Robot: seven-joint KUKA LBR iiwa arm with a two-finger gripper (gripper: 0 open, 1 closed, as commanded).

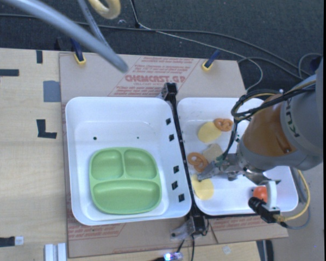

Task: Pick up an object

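Hovering gripper (202,173) beside pretzel (196,159), just above yellow chip (203,189).

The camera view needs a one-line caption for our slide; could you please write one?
KUKA arm's gripper low in the right bin among pretzels and yellow pieces; green tray in the left bin.

bench: light wood (22,162)
on it: brown cardboard sheet with red print (152,75)
on the sheet: two white bins, left (79,118), right (195,105)
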